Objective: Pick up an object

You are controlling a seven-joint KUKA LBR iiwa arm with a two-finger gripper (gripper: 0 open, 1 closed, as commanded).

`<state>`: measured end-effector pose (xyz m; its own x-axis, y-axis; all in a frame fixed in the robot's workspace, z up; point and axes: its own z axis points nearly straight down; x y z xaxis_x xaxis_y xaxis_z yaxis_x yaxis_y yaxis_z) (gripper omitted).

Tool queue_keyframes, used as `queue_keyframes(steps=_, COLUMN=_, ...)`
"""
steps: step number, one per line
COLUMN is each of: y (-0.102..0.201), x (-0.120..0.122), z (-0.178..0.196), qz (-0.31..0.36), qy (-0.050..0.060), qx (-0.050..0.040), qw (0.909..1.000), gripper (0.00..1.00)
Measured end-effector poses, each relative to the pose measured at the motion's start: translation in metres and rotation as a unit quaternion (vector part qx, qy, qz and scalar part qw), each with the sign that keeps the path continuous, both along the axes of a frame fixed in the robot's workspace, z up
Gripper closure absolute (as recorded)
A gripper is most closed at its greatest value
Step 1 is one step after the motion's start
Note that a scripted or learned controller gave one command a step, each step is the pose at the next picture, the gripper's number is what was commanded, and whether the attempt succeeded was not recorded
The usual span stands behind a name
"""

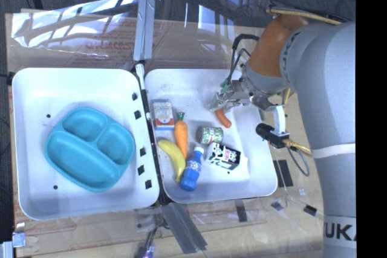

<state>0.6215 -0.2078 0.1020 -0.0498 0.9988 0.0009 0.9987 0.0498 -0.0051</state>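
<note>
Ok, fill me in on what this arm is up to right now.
The grey arm reaches in from the right with its claw low over the right bin, just above a small orange sausage-shaped toy. Nothing is visibly lifted. The carrot, banana, blue bottle, small can and cow-print carton lie nearby. The left bin holds a blue divided plate.

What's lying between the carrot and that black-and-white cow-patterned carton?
In the camera view, a small green-labelled can lies on its side between the carrot and the cow-patterned carton.
</note>
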Motion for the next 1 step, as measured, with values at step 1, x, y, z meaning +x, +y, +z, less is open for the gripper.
queue_keyframes(steps=1, y=0.0084, x=0.0175, z=0.1526, qz=0.049, qy=-0.004, qx=-0.0009, qw=0.9988, gripper=1.0)
